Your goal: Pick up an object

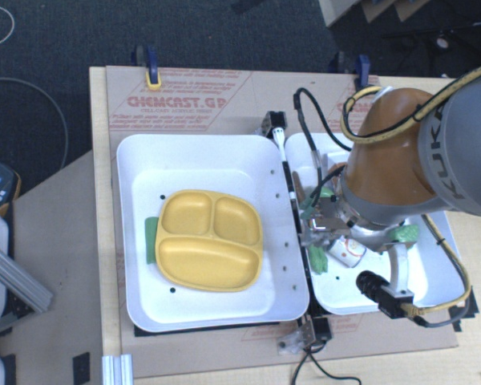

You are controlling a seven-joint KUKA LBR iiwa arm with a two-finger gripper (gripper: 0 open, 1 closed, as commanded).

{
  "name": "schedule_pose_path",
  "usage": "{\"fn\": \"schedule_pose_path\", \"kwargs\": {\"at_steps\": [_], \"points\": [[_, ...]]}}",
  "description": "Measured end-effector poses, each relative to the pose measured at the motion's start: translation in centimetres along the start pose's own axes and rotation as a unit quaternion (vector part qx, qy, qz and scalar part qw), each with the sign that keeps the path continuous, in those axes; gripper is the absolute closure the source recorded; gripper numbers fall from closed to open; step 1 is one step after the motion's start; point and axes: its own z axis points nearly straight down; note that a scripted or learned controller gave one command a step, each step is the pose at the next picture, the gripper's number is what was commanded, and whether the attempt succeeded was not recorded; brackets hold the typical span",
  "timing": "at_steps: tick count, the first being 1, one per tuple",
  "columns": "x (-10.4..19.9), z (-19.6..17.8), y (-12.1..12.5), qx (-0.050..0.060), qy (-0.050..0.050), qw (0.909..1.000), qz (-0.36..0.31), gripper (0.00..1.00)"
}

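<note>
My arm reaches in from the right, and its orange wrist band (389, 147) hangs over the right bin (433, 283). The gripper (325, 229) sits low at that bin's left side, largely hidden under the wrist. Small items lie around it: a green piece (317, 260), a white and red object (349, 249) and another green piece (406, 233). None of them shows clearly between the fingers. In the left bin (136, 215) rests a yellow divided plate (210, 240) with a green object (151, 240) sticking out under its left edge.
Both bins sit on a brown cardboard sheet (184, 95) held by clamps (151, 74) at the back. Black cables (309, 123) loop over the divider between the bins. A black fitting (381, 291) on the arm hangs over the right bin's front.
</note>
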Motion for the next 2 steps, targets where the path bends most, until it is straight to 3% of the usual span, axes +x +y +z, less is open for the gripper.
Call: {"fn": "schedule_pose_path", "kwargs": {"at_steps": [1, 2], "points": [[3.4, -11.6, 2.8, -0.013, 0.0, 0.9999, -0.001, 1.0], [7.7, -19.9, 0.0, -0.011, 0.001, 0.9999, -0.002, 1.0]]}}
